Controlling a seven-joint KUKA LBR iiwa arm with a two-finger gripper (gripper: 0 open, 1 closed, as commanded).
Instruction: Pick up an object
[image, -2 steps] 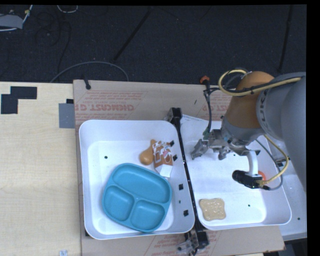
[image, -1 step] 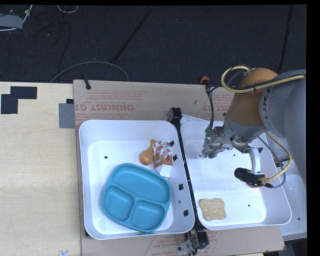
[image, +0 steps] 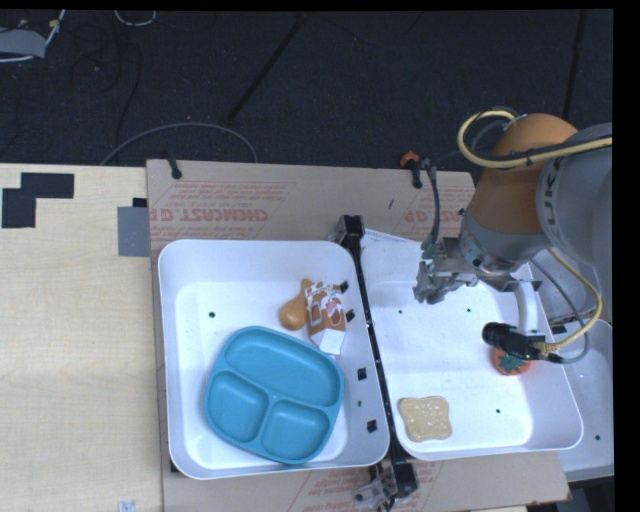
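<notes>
My gripper (image: 430, 288) hangs over the far left part of the right bin (image: 560, 440), with nothing visible under it but white floor. A tan slice of toast (image: 425, 418) lies flat near that bin's front left corner. A small round orange and teal object (image: 512, 363) sits at the bin's right side, partly covered by a black part of the arm's cabling. In the left bin (image: 185, 300) a blue divided plate (image: 272, 393) lies at the front, and an orange-brown toy with a white patterned piece (image: 315, 308) rests behind it by the right wall.
A black divider bar (image: 362, 330) runs between the two bins. The grey arm with its orange band (image: 520, 180) and yellow cables reaches in from the right above the right bin's far corner. Cardboard (image: 260, 200) lies beneath the bins.
</notes>
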